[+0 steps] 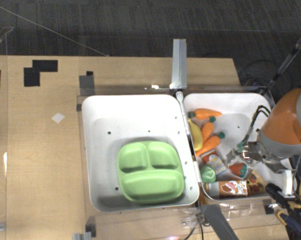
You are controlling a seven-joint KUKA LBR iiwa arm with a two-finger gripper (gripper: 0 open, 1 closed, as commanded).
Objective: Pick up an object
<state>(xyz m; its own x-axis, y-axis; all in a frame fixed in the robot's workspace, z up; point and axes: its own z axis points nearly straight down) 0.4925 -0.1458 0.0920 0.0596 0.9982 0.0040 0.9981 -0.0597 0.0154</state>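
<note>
Where gripper (242, 159) hovers, orange carrots (209, 131), rt bin (244, 100)

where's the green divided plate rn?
In the camera view, the green divided plate lies in the left bin, toward its near edge, beside the divider wall shared with the right bin.

Our grey arm (285, 131) reaches in from the right, orange band uppermost, wrist bent down, claw (240, 155) low.

overhead slanted view of both bins (92, 144)
</note>
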